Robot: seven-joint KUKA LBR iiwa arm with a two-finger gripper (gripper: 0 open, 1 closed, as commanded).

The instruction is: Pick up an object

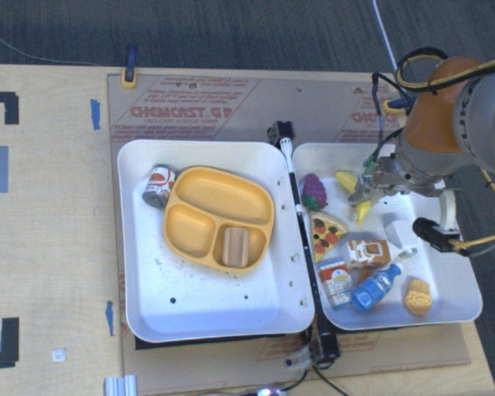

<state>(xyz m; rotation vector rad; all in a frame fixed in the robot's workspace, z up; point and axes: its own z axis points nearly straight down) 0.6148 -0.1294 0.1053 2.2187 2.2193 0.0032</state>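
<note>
Smooth, glossy plastic is seen in the yellow divided tray [219, 218] and white bins [140, 246] — the bench [49, 221] looks matt wood.

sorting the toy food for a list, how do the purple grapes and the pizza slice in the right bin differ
The purple grapes are a rounded, lumpy bunch in a single colour; the pizza slice is a flat wedge, yellow-orange with red spots. The grapes lie nearer the bin's far edge, the pizza slice nearer the middle, just below them. Both lie in the right bin, close to the wall it shares with the left one.
</note>
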